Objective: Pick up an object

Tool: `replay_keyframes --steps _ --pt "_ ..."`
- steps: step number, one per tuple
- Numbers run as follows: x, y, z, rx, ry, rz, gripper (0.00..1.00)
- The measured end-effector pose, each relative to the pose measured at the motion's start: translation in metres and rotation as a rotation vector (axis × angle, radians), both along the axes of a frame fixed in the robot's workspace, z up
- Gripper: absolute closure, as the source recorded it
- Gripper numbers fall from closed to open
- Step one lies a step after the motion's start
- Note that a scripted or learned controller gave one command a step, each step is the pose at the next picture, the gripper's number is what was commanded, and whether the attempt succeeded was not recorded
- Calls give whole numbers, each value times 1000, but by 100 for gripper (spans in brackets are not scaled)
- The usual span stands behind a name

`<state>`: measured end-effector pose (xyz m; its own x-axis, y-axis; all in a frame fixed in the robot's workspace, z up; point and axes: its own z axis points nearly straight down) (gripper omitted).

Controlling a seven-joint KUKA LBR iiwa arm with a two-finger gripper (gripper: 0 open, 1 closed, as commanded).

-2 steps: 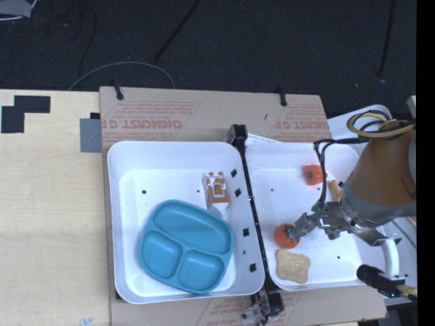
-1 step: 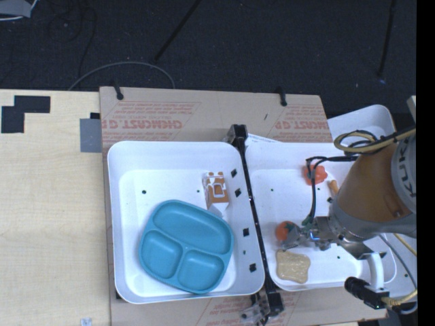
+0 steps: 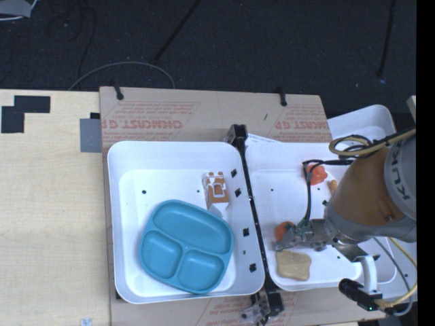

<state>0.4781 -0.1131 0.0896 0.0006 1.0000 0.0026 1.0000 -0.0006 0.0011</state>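
The arm's wrist, with its orange band (image 3: 363, 192), hangs low over the right bin (image 3: 272, 182). My gripper (image 3: 293, 237) points left near the bin's front, just above a tan bread-like piece (image 3: 294, 266). A small orange-red object (image 3: 283, 229) lies right against the gripper's tip; whether it sits between the fingers I cannot tell. Another orange-red piece (image 3: 317, 174) rests at the back of the right bin, beside a black cable.
In the left bin (image 3: 129, 182) lie a blue divided plate (image 3: 186, 245) and a small orange-and-white toy (image 3: 217, 188). A black divider (image 3: 248, 209) runs between the two bins. Cardboard lines the bench under them. White gear sits at the far right.
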Motion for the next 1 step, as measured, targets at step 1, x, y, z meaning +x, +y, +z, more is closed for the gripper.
replay_keyframes --steps 1 --pt "1 0 11 1 -2 -4 100"
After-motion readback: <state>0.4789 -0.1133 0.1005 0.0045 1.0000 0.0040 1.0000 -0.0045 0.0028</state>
